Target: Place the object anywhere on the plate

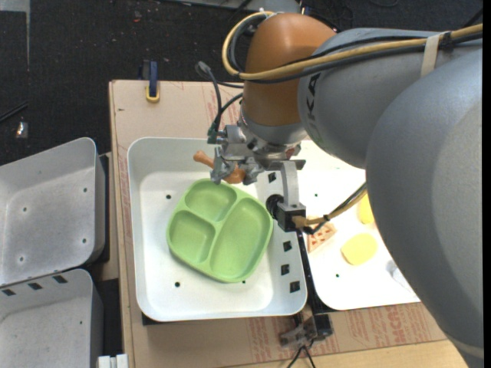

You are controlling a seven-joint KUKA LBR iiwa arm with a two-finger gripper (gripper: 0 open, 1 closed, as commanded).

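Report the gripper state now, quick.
Gripper: above the far edge of the green plate, an orange object showing beside it; open or shut cannot be told.

- Bulky smooth grey arm casing [430,152], rounded and matte.
- Glossy orange dome-shaped band [280,67] above the wrist.
- Yellow and black cables [337,56] looped over the orange dome, strapped with pale tape.
- Small metal gripper assembly [230,163] with dark wiring.
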